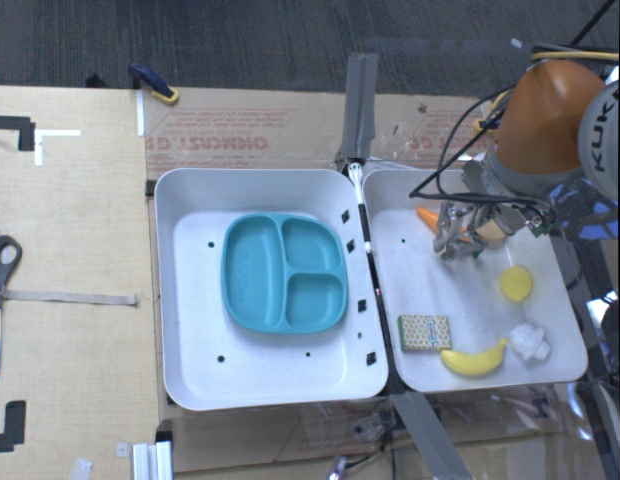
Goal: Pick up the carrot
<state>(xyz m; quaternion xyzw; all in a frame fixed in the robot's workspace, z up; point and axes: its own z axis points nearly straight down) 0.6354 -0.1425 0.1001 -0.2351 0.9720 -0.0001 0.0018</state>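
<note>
Camera view | carrot (427, 216) mostly hidden behind pincer (458, 249) in right bin (550, 368) | pincer fingers blurred, apart or together: cannot tell

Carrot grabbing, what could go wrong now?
The carrot lies close to the right bin's wall, so the gripper might bump that wall as it reaches. Much of the carrot is hidden under the arm, so the grab may miss or slip. The lemon sits nearby and could get nudged.

Orange carrot (427, 217), teal tray (285, 272)
</note>
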